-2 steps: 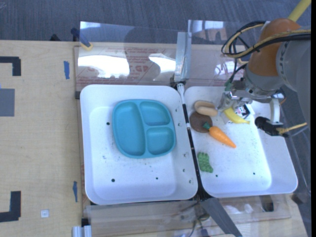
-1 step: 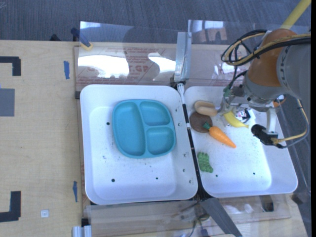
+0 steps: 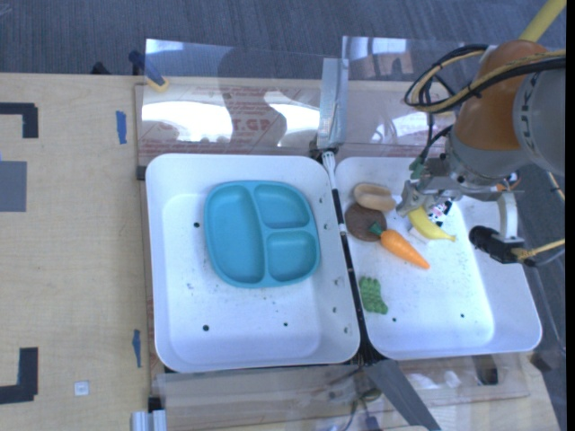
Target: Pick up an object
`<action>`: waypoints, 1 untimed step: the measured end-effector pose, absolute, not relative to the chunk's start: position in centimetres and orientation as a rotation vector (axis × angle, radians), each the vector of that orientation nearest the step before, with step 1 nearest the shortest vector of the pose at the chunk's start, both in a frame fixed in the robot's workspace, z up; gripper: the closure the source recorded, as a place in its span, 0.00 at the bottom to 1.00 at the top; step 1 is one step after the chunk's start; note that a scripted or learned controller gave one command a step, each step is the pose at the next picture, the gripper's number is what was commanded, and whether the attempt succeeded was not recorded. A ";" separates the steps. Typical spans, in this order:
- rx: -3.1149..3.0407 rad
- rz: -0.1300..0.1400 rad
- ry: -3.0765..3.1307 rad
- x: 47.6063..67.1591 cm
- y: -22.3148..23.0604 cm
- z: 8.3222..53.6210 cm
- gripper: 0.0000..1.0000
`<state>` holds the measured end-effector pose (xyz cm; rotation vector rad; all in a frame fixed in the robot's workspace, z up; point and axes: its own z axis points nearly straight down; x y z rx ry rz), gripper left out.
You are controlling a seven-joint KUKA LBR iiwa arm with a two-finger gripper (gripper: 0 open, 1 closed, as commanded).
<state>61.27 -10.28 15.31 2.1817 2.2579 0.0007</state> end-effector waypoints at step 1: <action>2.145 0.006 2.292 63.6 -5.0 24.4 1.00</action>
